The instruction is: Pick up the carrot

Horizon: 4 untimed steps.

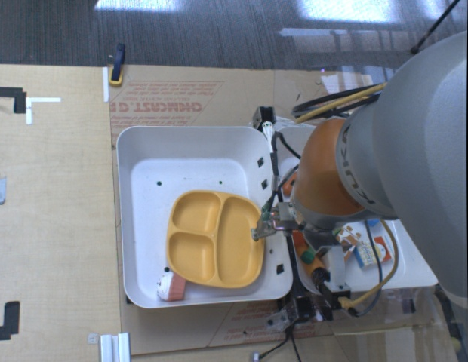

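Inside the left shallow white bin (136, 202) lies a yellow three-compartment plastic plate (215, 238), with a pink-and-white block (171, 286) at its 7 o'clock. Small orange carrot (307, 255) lies in the right white bin (415, 274), beneath the grey arm (415, 127). Tan cardboard (53, 202) covers the bench.

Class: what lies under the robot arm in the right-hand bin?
Beneath the arm, the right bin shows a carrot and a small printed packet. The arm covers the rest.
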Available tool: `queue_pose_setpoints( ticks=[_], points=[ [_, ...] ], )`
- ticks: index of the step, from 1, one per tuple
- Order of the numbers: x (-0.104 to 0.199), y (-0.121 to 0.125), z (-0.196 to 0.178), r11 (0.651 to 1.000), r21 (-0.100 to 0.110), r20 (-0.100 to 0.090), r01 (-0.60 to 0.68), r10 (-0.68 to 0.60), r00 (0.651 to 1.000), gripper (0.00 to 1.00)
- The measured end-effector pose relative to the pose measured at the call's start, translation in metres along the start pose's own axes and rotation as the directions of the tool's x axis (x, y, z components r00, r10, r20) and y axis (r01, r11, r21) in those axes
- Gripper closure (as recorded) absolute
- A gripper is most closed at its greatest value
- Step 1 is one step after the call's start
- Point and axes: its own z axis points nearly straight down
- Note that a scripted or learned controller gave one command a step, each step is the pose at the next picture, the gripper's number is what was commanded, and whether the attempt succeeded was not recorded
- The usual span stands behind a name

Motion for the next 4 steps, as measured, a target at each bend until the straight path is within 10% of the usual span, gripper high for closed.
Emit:
queue_pose_setpoints(
  ticks=[1, 2, 3, 4],
  points=[
    [0.009, 0.006, 0.005, 0.967, -0.011, 0.01, -0.253, 0.253, 0.967, 0.0],
    [0.004, 0.008, -0.003, 0.966, -0.013, 0.017, -0.259, 0.259, 0.966, 1.0],
    [0.0, 0.009, -0.012, 0.966, -0.013, 0.022, -0.257, 0.258, 0.966, 1.0],
    [-0.017, 0.013, -0.077, 0.963, 0.017, -0.054, 0.27, -0.269, 0.962, 1.0]
  ],
)
